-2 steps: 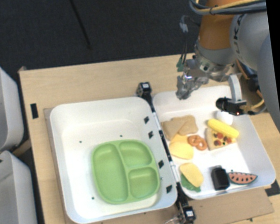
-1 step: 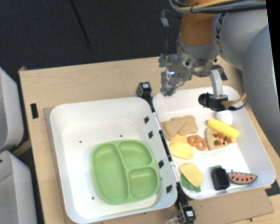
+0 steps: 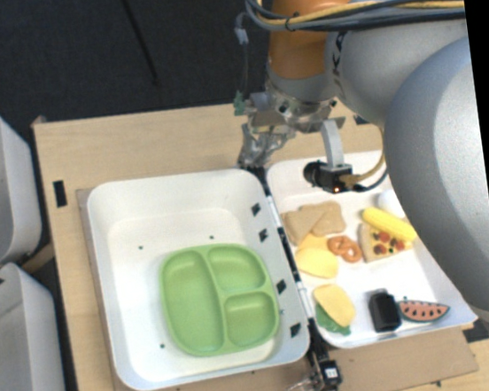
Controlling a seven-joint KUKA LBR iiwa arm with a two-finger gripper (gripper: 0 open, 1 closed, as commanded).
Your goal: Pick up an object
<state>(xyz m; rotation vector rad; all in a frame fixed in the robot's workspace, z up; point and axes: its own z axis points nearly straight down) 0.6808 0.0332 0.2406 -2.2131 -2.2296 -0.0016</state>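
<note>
Arm [image 3: 408, 79]: grey bulk fills your right side, orange band at the top, reaching in toward the far edge of the bins. Bench [image 3: 130, 142]: pale wood, under both bins.

Left bin [image 3: 113, 216]: white, shallow. It holds a green divided plate [image 3: 218, 297], three compartments, lying flat toward the near right of the bin.

Right bin [image 3: 437, 299]: white, partly under the arm. You have the toy food here, all lying flat. Brown bread slice [image 3: 313, 221] at the far left of the group. Yellow cheese wedge [image 3: 316, 257] just near of it. Banana [image 3: 388, 224] to the right, touching a pizza slice [image 3: 379, 242]. Orange pretzel [image 3: 343, 247] between cheese and pizza. Near row, left to right: a yellow-and-green piece [image 3: 334, 307], a black block [image 3: 384, 311], a watermelon slice [image 3: 423, 309].

Gripper [image 3: 257, 153]: hangs at the far end of the divider between the two bins, above the rim, well apart from the food. You cannot tell whether it is spread or pressed together; too dark and small. Nothing is seen held.
</note>
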